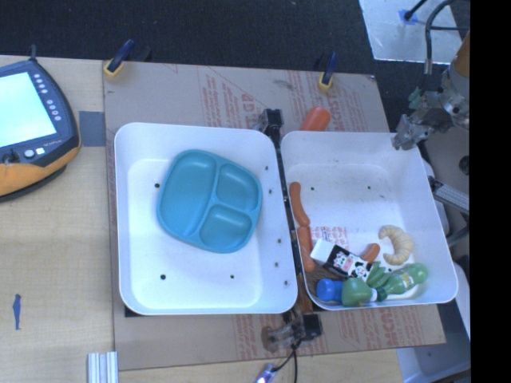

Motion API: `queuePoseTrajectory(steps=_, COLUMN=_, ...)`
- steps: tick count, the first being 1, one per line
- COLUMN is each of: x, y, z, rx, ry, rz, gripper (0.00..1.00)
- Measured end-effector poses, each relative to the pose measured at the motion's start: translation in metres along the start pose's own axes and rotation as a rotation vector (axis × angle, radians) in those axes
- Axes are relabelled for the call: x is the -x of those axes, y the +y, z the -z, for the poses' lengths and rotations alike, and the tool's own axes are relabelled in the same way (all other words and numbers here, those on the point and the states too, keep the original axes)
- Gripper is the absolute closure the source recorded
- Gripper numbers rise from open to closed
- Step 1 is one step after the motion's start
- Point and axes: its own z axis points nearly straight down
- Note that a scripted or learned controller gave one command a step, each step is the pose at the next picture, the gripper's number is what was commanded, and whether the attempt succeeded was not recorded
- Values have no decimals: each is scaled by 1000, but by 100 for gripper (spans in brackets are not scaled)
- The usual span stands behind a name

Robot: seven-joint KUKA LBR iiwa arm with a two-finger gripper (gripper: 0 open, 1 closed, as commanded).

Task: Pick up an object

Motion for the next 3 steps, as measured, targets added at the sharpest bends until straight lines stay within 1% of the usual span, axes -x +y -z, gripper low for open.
queuePoseTrajectory(steps=1, x=0, y=0, z=0, rx=0, ry=0, rz=0, gripper=0)
queuePoseTrajectory(steps=2, x=-17, y=-1, z=-118, rx=-3, ry=0, rz=-1, gripper=0)
queuePoseTrajectory(steps=3, x=-16, y=0, z=-105, rx=-2, ry=-1, rz=4, gripper=100)
